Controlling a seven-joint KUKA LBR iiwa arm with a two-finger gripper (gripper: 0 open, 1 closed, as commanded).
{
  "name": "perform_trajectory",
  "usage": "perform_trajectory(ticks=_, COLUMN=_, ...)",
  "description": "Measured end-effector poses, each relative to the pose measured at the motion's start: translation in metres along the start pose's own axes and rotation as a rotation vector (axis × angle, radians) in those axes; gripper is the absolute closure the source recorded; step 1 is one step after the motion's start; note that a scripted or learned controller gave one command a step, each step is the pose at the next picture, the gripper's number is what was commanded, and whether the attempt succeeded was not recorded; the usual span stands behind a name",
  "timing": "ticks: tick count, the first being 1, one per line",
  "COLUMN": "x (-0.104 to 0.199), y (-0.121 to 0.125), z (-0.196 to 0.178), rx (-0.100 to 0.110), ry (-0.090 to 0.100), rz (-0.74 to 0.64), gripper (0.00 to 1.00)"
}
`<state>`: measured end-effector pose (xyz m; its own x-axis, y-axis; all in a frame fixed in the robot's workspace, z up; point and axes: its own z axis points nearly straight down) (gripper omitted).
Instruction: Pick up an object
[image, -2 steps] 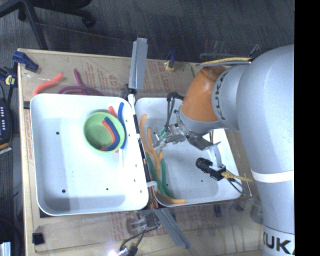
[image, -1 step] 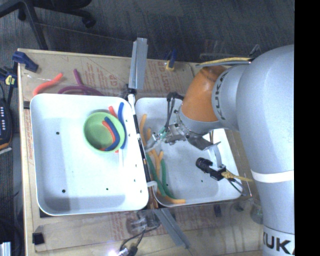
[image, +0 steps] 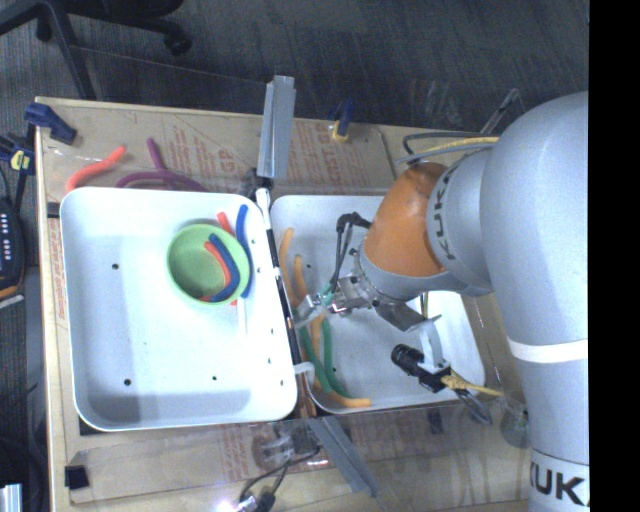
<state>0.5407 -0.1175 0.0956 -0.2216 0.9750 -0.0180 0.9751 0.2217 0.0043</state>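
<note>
Camera view: The arm reaches in from the right over the right bin. The claw sits low at that bin's left side, among orange and green strips lying along the left wall. Claw opening and contents cannot be determined. The left bin holds a green bowl with red and blue strips on its right rim. Both bins rest on the surface.
</note>
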Motion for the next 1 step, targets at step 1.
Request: perform_trajectory(ticks=1, x=0.0037, y=0.0014, z=-0.0096, rx=0.004, ry=0.011, rz=-0.008, gripper=1.0)
